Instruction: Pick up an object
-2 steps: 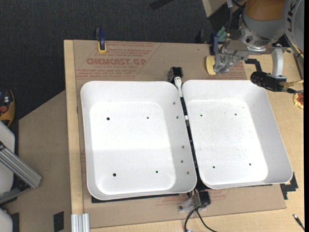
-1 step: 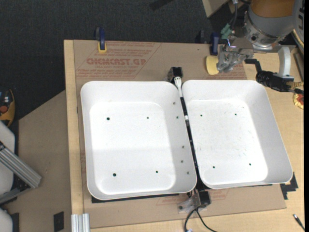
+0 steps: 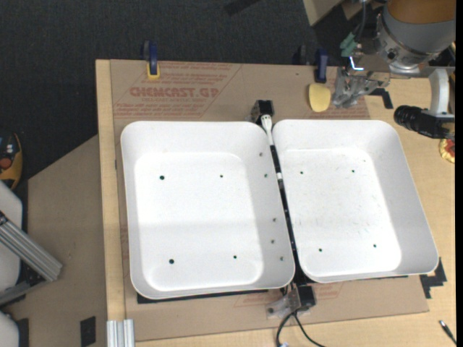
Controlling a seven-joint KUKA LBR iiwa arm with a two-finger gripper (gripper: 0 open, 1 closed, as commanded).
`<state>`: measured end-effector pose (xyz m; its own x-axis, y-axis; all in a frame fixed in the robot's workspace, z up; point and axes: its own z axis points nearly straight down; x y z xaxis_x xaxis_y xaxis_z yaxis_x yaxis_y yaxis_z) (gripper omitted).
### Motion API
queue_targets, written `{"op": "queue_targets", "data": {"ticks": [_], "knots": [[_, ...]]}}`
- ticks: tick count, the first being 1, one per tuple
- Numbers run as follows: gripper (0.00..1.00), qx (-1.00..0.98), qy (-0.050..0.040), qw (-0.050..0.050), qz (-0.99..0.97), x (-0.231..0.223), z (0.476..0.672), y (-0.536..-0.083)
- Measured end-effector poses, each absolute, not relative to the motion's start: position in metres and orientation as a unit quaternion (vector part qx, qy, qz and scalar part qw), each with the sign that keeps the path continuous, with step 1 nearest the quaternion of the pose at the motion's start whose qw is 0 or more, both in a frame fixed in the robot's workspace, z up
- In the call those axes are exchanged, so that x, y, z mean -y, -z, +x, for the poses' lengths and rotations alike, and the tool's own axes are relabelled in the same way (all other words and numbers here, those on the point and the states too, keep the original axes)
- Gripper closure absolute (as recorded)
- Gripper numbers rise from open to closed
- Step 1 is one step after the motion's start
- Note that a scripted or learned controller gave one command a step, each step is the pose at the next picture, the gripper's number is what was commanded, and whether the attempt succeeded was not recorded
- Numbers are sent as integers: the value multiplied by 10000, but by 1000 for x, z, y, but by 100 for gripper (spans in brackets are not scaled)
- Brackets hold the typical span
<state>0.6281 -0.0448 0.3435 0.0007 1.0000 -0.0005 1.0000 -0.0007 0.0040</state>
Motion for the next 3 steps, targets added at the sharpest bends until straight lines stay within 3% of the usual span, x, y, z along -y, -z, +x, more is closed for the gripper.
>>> {"op": "queue_targets", "data": {"ticks": [1, 2, 3], "knots": [[100, -7091, 11, -21, 7051, -10, 662, -287], [100, -7080, -16, 13, 7062, -28, 646, -319], [100, -7119, -41, 4, 7023, -161, 654, -338]]}}
